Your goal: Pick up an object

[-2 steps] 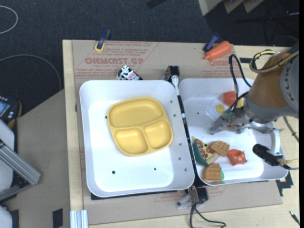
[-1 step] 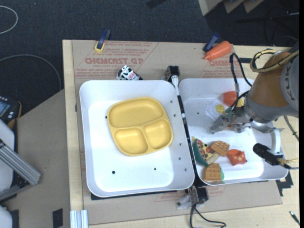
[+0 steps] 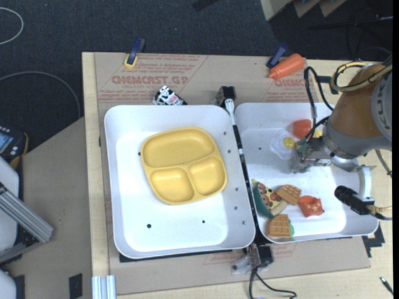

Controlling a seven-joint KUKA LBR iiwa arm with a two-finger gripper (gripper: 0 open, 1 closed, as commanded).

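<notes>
The objects to pick lie in the right bin (image 3: 262, 114). An orange-red piece (image 3: 302, 128) sits near its far edge, with a small yellow item (image 3: 288, 142) just beside it on a clear round piece (image 3: 280, 146). Along the near edge lie a pizza-like slice (image 3: 264, 198), a brown cracker (image 3: 289, 194), a waffle-like piece (image 3: 280, 227) and a red piece (image 3: 311, 206). The tool (image 3: 305, 159) is low in the middle of this bin, near the yellow item; whether it is clenched or released I cannot tell, and nothing is seen between its tips. The left bin (image 3: 124, 167) holds a yellow divided plate (image 3: 183, 164) at its centre. On the worktop (image 3: 100, 104), an orange carrot-like toy (image 3: 287, 66) lies by the far edge and a black-and-white toy (image 3: 168, 96) sits just beyond the left bin's far rim.
</notes>
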